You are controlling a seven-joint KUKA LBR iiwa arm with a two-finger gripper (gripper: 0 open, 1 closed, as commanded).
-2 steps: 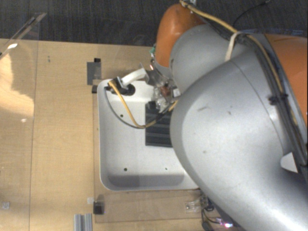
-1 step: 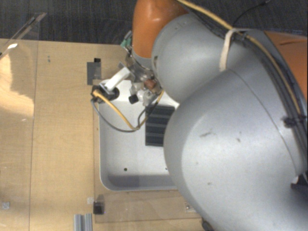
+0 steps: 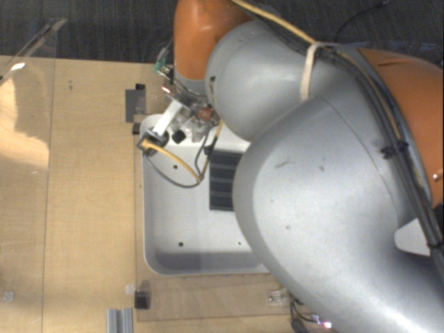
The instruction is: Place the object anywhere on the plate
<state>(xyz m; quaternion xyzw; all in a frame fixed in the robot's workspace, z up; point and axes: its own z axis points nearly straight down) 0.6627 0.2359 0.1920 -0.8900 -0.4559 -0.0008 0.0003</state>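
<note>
My gripper (image 3: 195, 120) hangs over the far end of a white bin (image 3: 173, 220), below the orange band of the wrist. A dark ribbed object (image 3: 223, 180) lies on the bin floor just right of and nearer than the gripper, apart from it. The arm's grey body covers that object's right side. The same grey bulk hides the right part of the bin and everything beyond it.
Bare wooden bench top (image 3: 69, 186) stretches left of the bin. A black bracket (image 3: 135, 103) sits at the bin's far left corner. A small black block (image 3: 141, 299) and a metal rail piece (image 3: 119, 319) lie near the front edge.
</note>
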